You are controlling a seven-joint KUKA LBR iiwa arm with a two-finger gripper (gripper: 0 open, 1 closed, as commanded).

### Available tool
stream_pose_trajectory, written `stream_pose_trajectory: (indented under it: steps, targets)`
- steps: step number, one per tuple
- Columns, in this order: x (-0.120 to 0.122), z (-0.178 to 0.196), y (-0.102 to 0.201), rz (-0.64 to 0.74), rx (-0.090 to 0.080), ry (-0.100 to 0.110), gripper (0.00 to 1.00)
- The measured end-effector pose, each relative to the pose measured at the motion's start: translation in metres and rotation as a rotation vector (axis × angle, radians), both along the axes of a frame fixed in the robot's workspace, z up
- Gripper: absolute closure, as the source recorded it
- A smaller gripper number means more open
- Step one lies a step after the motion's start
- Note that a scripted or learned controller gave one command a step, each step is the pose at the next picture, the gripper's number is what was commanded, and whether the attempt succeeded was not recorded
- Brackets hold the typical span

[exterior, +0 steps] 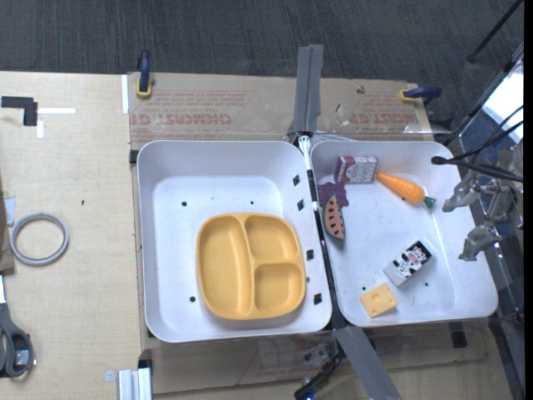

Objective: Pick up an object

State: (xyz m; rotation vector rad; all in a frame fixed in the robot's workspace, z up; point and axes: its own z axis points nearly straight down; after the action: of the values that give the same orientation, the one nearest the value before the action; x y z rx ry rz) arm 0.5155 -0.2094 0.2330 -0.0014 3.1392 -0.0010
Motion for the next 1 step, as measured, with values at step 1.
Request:
stream_pose_trajectory:
  steps: [1]
  targets:
    - [0.0264,-0.1192,0.0449,-0.463,0.000,-0.016,0.00]
